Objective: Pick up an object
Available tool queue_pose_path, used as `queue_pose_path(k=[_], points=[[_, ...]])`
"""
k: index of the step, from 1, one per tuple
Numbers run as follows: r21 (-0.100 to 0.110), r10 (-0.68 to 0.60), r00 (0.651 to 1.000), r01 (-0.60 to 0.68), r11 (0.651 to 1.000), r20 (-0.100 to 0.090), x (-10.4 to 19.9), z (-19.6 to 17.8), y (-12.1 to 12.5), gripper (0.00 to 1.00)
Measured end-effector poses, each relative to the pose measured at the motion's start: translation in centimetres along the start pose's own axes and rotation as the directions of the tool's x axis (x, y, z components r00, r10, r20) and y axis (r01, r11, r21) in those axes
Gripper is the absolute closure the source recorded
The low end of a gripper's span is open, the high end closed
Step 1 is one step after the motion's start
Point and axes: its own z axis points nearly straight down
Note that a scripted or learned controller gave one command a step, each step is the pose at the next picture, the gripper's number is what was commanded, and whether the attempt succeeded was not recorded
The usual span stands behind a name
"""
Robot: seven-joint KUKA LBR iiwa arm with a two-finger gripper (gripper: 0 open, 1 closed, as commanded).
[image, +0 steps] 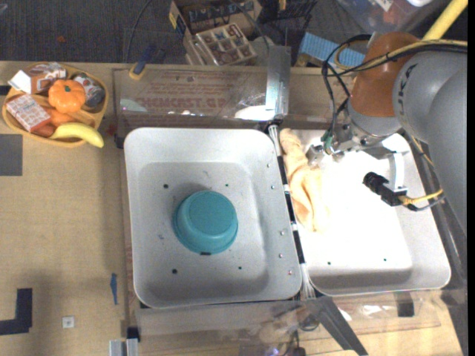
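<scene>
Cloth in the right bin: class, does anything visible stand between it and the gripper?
Nothing visible does. The gripper is low at the upper left of the right bin, right beside the cloth, which lies along that bin's left wall.

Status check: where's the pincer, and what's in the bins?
Pincer low in right bin, at its far left corner, beside pale yellow cloth. Teal bowl upside down in left bin, untouched. Nothing blocking either.
</scene>
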Motion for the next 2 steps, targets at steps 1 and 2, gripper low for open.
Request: queue_pose_path(k=[1,2], points=[[0.008,0.073,0.997,-0.073,0.997,-0.008,4.0,-9.3,-4.8,0.0],[0.004,0.041,0.999,-0.041,0.999,-0.006,5.9,-9.3,-2.2,0.0]])
